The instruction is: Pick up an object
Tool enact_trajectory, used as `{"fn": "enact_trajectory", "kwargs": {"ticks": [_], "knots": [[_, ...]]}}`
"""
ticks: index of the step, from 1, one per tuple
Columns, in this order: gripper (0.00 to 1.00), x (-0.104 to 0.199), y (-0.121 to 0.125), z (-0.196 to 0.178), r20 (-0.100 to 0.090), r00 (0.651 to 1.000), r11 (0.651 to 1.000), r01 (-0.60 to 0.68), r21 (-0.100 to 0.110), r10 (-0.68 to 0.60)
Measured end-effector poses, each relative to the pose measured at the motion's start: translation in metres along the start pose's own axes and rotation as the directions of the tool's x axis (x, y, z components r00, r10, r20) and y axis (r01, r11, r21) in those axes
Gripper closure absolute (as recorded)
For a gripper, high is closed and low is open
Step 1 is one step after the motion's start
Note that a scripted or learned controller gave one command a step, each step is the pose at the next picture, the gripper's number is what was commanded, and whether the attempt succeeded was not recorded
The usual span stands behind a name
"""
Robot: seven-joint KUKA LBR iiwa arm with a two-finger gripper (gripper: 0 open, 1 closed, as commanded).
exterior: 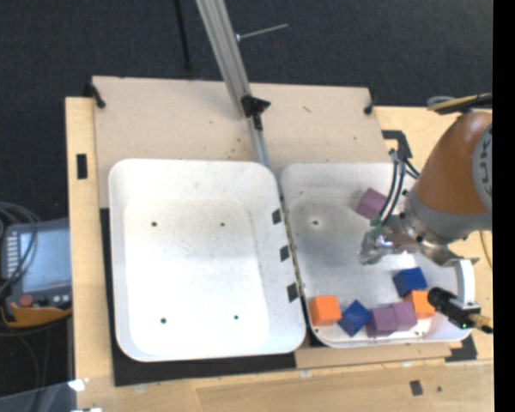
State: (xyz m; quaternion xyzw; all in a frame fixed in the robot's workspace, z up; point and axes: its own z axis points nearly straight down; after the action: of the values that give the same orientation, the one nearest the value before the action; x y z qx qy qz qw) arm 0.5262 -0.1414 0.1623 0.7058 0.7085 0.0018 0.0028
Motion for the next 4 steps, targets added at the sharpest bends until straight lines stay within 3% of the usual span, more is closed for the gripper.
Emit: {"fn": "enact_trajectory", "kwargs": {"ticks": [1, 2, 4], "knots": [[1.00, 0.001, 0.011, -0.059, 0.001, 1.000, 1.000, 0.000, -0.001, 0.000], [1.00, -0.001, 0.011, -0.048, 0.000, 1.000, 1.000, -0.001, 0.008, 0.001], [1.00, 0.079, 0.055, -0.064, -0.002, 1.000, 1.000, 0.003, 0.004, -0.003]]}}
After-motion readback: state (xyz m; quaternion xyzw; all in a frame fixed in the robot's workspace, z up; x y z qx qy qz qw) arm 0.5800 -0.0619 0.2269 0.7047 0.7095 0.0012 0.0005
